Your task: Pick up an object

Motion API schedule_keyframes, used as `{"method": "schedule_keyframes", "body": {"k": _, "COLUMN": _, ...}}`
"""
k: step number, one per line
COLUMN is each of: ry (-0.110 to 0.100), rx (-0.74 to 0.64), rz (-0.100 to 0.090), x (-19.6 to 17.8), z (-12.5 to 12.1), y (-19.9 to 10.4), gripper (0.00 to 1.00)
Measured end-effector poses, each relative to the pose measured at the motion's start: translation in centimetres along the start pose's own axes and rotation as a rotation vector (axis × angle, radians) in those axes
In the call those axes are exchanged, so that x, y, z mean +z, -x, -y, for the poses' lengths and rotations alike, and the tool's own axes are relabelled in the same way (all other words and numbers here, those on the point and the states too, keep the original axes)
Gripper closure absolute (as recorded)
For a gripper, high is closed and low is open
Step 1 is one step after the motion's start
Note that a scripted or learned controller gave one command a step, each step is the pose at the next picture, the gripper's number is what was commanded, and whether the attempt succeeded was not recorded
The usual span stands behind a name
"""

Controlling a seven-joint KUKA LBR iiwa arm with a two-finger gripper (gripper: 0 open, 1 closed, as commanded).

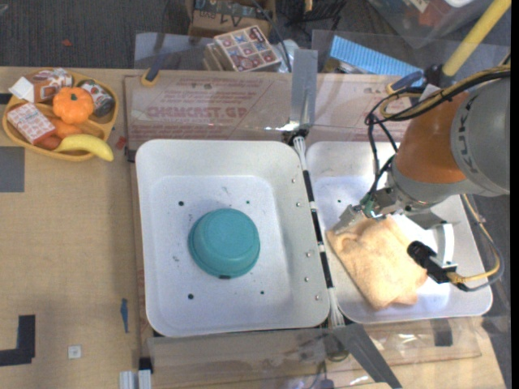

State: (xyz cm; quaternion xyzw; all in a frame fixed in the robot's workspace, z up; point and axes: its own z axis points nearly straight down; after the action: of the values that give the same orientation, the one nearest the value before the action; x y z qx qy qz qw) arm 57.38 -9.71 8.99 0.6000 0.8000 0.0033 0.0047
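Wooden counter (65, 250) carries two white bins under a cluttered background. At right of frame, the gripper (362, 215) sits low in the right bin (349, 177), its tip touching the upper-left corner of a tan cloth (381, 262); whether the fingers are spread or pinching cannot be told. A teal bowl (225, 242) lies upside down in the left bin (162, 177). Toy fruit fills a yellow dish (57, 151) at upper left.

Teal bowl (225, 242); pale orange cloth (381, 262); white bins (162, 185).
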Motion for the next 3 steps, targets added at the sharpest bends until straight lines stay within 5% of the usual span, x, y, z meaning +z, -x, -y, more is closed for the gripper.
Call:
{"method": "schedule_keyframes", "body": {"k": 1, "ry": 0.006, "rx": 0.004, "rz": 0.002, "x": -1.2, "z": -0.1, "y": 0.2, "gripper": 1.0}}
{"method": "schedule_keyframes", "body": {"k": 2, "ry": 0.006, "rx": 0.004, "rz": 0.002, "x": -1.2, "z": -0.1, "y": 0.3, "gripper": 0.0}}
{"method": "schedule_keyframes", "body": {"k": 3, "ry": -0.003, "rx": 0.068, "rz": -0.002, "x": -0.2, "z": 6.3, "y": -1.4, "gripper": 0.0}}
